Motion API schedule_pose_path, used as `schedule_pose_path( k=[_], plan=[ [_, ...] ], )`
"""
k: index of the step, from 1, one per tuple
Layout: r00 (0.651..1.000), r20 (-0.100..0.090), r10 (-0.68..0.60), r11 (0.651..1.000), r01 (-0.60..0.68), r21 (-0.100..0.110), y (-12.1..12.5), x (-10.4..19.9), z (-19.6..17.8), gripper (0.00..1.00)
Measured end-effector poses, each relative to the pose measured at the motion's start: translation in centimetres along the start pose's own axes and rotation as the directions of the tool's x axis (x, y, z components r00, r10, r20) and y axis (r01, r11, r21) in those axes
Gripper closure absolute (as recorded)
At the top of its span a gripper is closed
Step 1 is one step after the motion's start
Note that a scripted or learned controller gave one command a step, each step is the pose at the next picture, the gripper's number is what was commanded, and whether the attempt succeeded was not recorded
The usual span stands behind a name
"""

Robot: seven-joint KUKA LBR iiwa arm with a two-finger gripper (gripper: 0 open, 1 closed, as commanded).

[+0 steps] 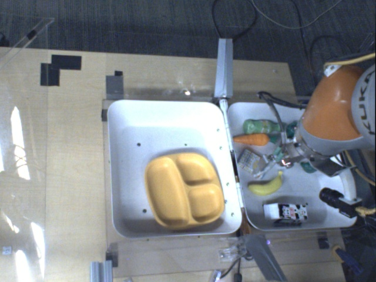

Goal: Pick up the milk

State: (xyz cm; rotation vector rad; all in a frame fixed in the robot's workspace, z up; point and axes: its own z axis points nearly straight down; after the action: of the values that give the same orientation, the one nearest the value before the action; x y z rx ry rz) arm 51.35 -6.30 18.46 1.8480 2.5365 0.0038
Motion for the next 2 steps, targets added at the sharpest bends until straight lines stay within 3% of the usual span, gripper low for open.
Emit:
schedule_pose_path(
  k=[1, 2],
  plan=[
    [0.999, 0.003, -0.050, 0.999, 0.050, -0.003, 0.2, -6.7, -8.9, 0.00],
    [1.000, 0.001, 0.008, 1.000, -0.008, 0.001, 2.2, -9.5, 3.4, 0.00]
  ],
)
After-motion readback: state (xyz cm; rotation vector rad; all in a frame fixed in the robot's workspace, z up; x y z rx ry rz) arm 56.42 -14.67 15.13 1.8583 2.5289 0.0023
